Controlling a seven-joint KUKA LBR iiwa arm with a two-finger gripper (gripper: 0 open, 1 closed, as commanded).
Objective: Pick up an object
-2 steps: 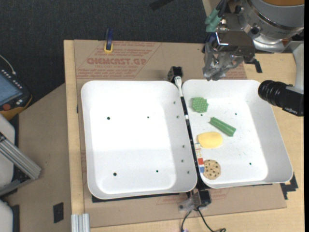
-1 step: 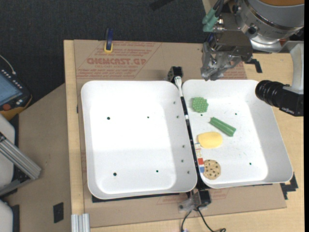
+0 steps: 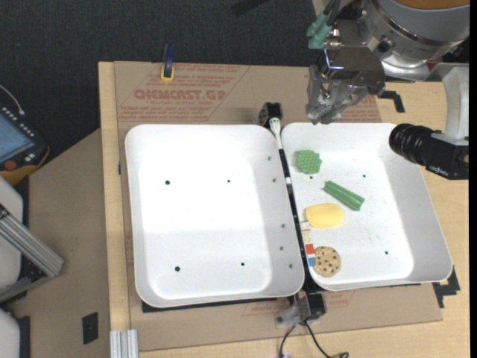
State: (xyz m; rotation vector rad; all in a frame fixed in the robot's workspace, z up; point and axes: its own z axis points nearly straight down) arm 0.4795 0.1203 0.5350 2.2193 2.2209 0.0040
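Seemingly at the approach stage, no grasp made yet: gripper (image 3: 326, 110) poised above the far rim of the right bin (image 3: 402, 222), its spread too blurred to tell. Nearest below, a knobbly green piece (image 3: 308, 161); beyond that, a green stick (image 3: 343, 195), yellow lump (image 3: 325, 215) and cookie (image 3: 326, 260). Next, probably: centring over one target, then descending squarely.

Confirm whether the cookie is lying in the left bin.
No, the cookie lies in the right bin, near its front left corner, below the yellow piece.
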